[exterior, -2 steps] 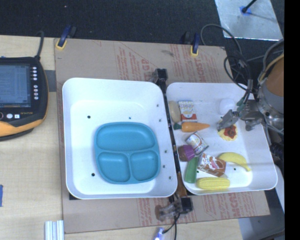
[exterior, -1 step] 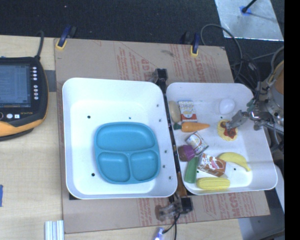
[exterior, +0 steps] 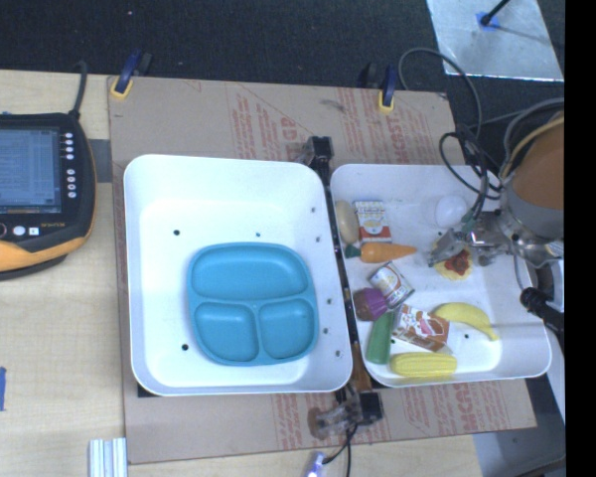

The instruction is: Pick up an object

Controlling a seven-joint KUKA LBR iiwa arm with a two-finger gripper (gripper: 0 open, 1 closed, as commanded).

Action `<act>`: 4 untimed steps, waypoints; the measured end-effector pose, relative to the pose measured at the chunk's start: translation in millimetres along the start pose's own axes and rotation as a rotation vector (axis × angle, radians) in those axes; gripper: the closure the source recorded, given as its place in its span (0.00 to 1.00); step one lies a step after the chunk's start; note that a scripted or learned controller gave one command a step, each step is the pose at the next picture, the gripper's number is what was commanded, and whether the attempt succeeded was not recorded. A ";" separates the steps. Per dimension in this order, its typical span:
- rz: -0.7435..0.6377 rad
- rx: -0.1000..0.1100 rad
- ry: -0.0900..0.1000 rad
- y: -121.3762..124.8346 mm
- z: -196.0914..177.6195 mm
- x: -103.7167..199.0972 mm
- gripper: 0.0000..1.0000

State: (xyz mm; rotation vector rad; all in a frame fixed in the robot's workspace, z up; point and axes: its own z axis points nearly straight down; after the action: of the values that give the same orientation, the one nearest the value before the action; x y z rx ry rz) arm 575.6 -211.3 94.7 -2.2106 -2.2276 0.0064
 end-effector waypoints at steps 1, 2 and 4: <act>-0.003 0.000 -0.001 0.3 -11.1 -1.1 1.00; -0.003 0.000 -0.001 0.3 -11.1 -1.1 0.00; 0.002 -0.001 -0.001 10.8 2.7 -0.7 0.00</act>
State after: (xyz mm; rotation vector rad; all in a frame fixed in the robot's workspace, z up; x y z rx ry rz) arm 586.5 -211.9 91.9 -2.2132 -2.2264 0.0062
